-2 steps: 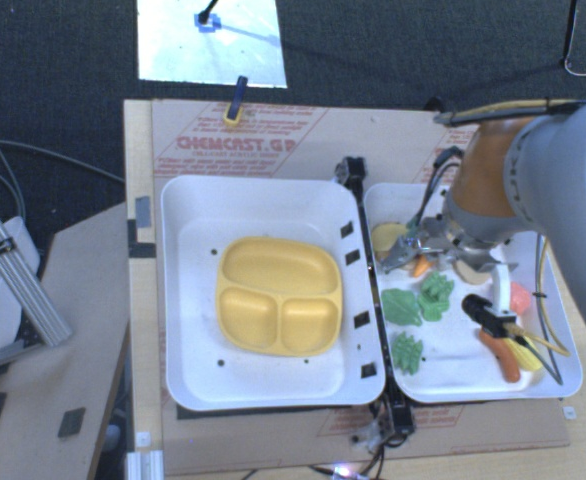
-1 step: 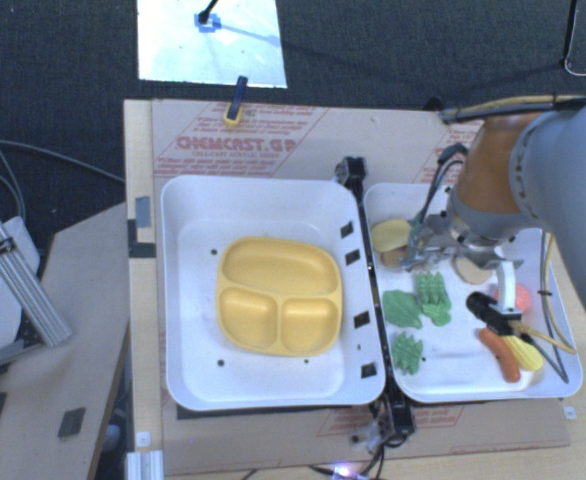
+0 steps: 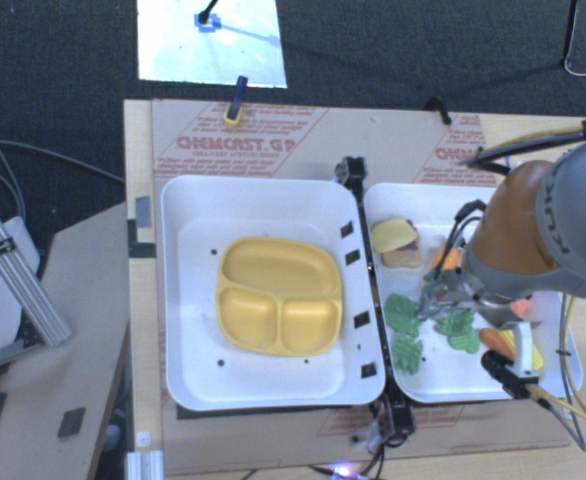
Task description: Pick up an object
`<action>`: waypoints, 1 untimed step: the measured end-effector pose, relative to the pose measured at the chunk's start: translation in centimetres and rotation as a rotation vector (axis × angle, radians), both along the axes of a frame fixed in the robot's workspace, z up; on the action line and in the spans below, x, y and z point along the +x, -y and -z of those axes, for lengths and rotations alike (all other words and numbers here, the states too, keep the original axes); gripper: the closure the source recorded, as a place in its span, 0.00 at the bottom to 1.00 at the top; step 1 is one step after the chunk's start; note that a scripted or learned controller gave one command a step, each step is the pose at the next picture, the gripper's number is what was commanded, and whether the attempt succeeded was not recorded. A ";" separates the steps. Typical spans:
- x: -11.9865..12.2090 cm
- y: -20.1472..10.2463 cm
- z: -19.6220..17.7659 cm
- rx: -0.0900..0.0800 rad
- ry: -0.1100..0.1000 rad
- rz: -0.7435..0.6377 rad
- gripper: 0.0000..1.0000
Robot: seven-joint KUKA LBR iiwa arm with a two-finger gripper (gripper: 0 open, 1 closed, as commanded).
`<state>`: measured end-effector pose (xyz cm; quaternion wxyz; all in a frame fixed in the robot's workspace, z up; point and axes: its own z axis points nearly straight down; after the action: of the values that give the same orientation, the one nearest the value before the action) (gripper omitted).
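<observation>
The likeliest target is the cluster of green leafy pieces (image 3: 405,315) lying in the right bin (image 3: 393,196), on that bin's floor close to its left wall. The cluster splits into a larger leaf nearest the wall, a smaller bit just below it, and another green piece (image 3: 463,340) a little further right. None has a clean long axis; the group as a whole runs roughly along the wall, from the bin's middle toward its near edge, lying flat with no clear pointing end.

The gripper (image 3: 435,302) sits low over the bin, just right of the larger leaf and at or very near its edge. Whether it is parted or closed cannot be told from this angle, and nothing is visibly held in it. By that reading the pick is not done: the arm is down at the object, and grasping and lifting are left.

Further from the leaves in the same bin are a yellow and pink toy food piece (image 3: 397,241) toward the far wall, an orange carrot-like piece (image 3: 494,339) and a yellow piece (image 3: 524,347) toward the right near corner, partly under the grey arm (image 3: 573,223) with its orange band (image 3: 513,218).

Left of the right bin, the left bin (image 3: 188,298) holds a yellow divided tray (image 3: 277,295).
</observation>
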<state>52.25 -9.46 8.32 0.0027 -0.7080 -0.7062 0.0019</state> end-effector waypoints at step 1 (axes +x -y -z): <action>0.4 -0.1 -0.1 -0.001 0.007 -0.004 0.00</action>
<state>52.65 -9.36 8.41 -0.0003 -0.7068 -0.7075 -0.0002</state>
